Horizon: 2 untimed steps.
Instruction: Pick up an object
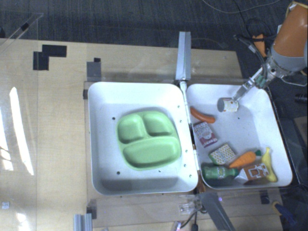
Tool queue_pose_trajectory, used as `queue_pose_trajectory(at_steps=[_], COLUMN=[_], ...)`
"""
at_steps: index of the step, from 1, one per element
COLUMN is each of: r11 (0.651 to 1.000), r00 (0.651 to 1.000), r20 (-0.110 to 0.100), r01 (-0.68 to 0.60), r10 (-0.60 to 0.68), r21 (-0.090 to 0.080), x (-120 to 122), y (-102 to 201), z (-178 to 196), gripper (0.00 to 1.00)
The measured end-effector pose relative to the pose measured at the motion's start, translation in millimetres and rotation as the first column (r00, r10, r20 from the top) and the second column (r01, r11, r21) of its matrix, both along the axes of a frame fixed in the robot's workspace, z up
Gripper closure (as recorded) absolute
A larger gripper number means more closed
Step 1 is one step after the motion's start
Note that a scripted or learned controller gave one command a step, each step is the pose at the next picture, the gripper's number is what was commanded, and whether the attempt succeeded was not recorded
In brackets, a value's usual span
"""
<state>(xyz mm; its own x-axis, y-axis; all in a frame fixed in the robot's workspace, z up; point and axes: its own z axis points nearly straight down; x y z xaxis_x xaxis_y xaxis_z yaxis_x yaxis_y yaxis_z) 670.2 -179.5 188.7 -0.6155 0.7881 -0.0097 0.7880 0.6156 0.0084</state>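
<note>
Hand: the hand reaches down at a slant into the right bin from its far right corner; whether it is apart or together I cannot tell.
Cylinder: a small grey and white cylinder lies right at the hand's tip, touching or nearly so; I cannot tell if it is gripped.
Sausage: an orange sausage lies near the hand, to its lower left.
Packets: a red and white packet and a patterned packet lie further below.
Far pile: a carrot, green bottle, small carton and banana crowd the bin's near edge, well apart from the hand.
Left bin: the left bin holds a green divided tray, well left of the hand.
Tabletop: the wooden tabletop carries both bins.
</note>
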Motion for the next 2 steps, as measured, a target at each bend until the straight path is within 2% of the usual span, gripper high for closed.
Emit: queue_pose_trajectory(at_steps=[1,2], r11=[0.999,0.995], r00=[0.999,0.995], r20=[-0.009,-0.017], r01=[0.036,0.099], r10=[-0.036,-0.099], r21=[0.001,-0.008], x=[-4,-4], y=[6,36], z=[-81,-93], gripper=[0.00,0.00])
